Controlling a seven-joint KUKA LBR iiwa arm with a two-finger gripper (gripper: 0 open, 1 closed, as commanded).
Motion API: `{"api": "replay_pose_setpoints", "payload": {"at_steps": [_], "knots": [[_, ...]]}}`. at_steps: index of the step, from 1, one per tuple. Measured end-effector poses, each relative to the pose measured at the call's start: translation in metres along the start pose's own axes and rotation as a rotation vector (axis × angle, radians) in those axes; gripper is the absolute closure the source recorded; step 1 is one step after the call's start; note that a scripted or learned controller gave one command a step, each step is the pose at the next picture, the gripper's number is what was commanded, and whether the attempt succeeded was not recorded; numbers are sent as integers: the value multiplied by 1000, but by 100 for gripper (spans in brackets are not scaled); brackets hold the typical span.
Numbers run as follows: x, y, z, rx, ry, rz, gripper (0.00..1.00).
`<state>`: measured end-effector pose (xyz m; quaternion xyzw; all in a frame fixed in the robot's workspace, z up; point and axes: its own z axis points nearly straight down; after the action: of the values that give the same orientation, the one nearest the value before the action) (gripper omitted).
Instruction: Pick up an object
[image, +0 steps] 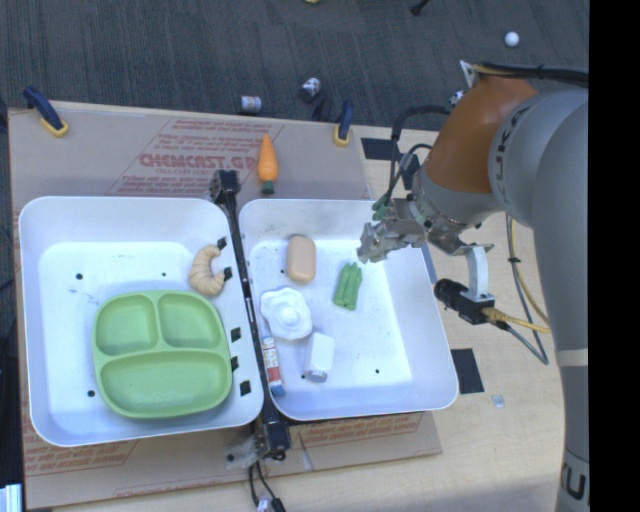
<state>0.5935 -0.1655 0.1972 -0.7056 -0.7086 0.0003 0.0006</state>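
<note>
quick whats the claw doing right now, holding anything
claw: over the right bin, just up and right of the green bean pod; nothing seen in it, open or closed cannot be told.

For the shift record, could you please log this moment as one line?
gripper: above right bin, nothing seen held | nearest: green pod | left bin: green tray, croissant

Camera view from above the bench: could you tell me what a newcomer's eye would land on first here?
Most striking is the grey arm with its orange band reaching in from the right, its gripper over the right bin, just above a green pod-like piece. Next comes the large green divided plate filling the left bin. A small orange carrot lies on the cardboard behind the bins.
</note>
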Motion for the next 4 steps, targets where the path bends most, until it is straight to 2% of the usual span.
{"api": "replay_pose_setpoints", "payload": {"at_steps": [1,2,3,4], "knots": [[0,0,1,2,1,0,0],[43,-47,106,2,0,-2,0],[42,-46,95,2,-1,-8,100],[-18,-85,21,-1,-1,1,100]]}}
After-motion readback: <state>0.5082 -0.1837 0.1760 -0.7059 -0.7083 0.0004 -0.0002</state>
